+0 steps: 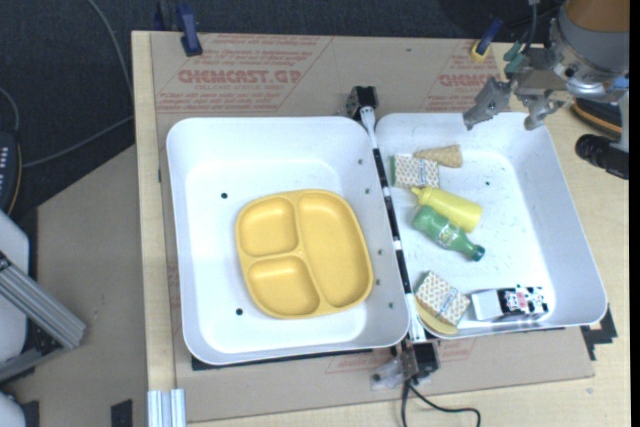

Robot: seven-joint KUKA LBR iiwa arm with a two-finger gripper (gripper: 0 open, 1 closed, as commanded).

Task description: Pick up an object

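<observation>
Bins sit side by side on the counter (150,215), and we read them from the left. The left white bin (200,165) carries a yellow three-compartment plastic plate (303,252) near its middle. The right white bin (560,245) carries the graspable clutter: a checkered packet (412,171) with a tan wedge-shaped piece (440,155) just beside it, a yellow plastic bottle (449,205) touching a green plastic bottle (448,235) below it, then another checkered packet (441,297) and a small white carton with black print (510,302) near the front wall.

Our hand (512,107) hangs over the bin's far right corner, fingers spread apart with nothing between them. We judge the two bottles the likeliest target: they lie toward the camera and to the left of the hand, well apart from it, their long axes slanting from upper left to lower right.
</observation>
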